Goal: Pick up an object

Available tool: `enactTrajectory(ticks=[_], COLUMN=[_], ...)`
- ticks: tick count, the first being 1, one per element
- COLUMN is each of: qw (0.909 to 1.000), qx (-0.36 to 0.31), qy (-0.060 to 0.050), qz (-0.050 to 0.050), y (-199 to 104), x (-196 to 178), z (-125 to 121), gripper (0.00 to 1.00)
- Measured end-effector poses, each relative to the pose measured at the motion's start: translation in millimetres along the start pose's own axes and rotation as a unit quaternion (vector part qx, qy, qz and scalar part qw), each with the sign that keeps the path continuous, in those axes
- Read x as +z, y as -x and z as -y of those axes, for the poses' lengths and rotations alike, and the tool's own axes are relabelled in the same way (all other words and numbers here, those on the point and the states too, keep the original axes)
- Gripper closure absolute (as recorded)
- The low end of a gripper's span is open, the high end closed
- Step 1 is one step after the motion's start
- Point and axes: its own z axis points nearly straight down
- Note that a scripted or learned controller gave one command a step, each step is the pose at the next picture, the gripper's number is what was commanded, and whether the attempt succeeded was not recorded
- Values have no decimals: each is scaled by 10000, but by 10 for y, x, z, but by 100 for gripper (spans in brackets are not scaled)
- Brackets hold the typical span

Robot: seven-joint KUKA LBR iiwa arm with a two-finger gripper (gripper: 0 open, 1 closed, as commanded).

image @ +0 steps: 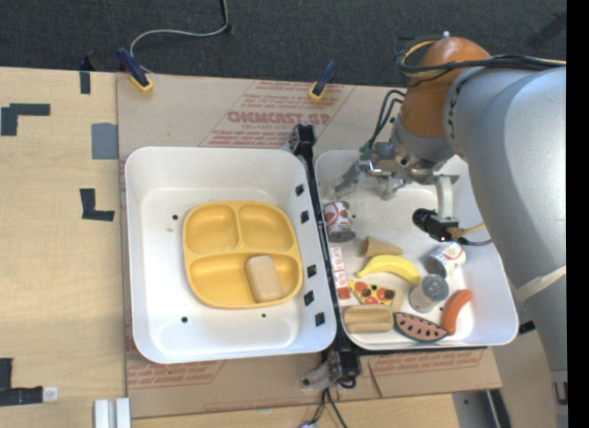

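My fingers [373,176] hang spread and pinching nothing over the bare upper end of the right bin [479,325], above the small can [339,221] lying by the divider. Every pickable thing crowds below that can: banana [390,268], pizza slice [371,294], watermelon wedge [421,327], sausage [456,310]. I judge the can the nearest target, lying apart enough from the rest to straddle.

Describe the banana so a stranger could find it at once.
Look in the right-hand white bin, among the toy foods crowded toward its near end. The banana lies just above the pizza slice: it is the only curved, plain yellow piece there.
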Motion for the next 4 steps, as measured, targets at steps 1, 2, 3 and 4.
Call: enactTrajectory(ticks=[1, 2, 3, 4], qw=[10000, 10000, 10000, 10000], qx=[7, 10, 10, 9], qy=[-4, -2, 10, 8], qz=[10, 5, 11, 10], y=[-85, -76, -71, -72], x=[-1, -11, -108, -107], z=[132, 914, 907, 909], gripper=[0, 0, 100, 0])
